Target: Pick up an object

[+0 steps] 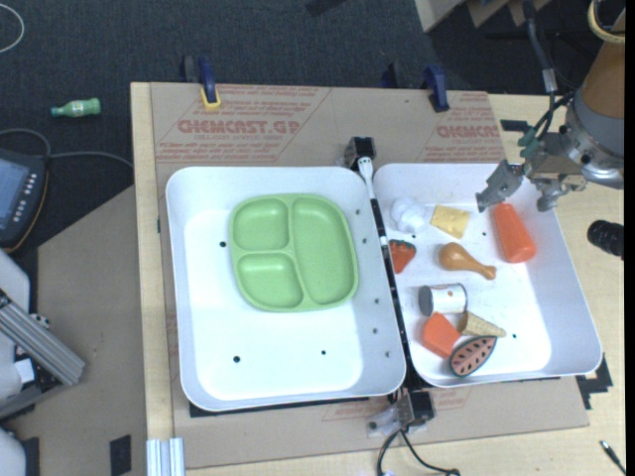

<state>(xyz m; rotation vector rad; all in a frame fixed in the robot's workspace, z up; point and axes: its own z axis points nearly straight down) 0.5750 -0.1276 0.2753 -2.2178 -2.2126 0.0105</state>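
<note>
My gripper (520,192) hangs over the back right part of the right bin (575,310), open, with nothing between its fingers. Just below it lies an orange cylinder (514,232). To the left of that sit a yellow cheese wedge (450,220) and a white bottle-shaped piece (406,213). A tan drumstick (464,260) lies mid-bin. A red strawberry-like piece (401,255) rests by the left wall. Toward the front are a grey and white can (443,298), an orange block (440,334), a cone (482,325) and a red seeded slice (472,355).
The left bin (198,345) holds a green divided plate (294,252). Blue clamps (208,79) (435,85) grip the board's back edge. A green bottle (77,108) lies on the floor at far left. Cables hang behind the arm at upper right.
</note>
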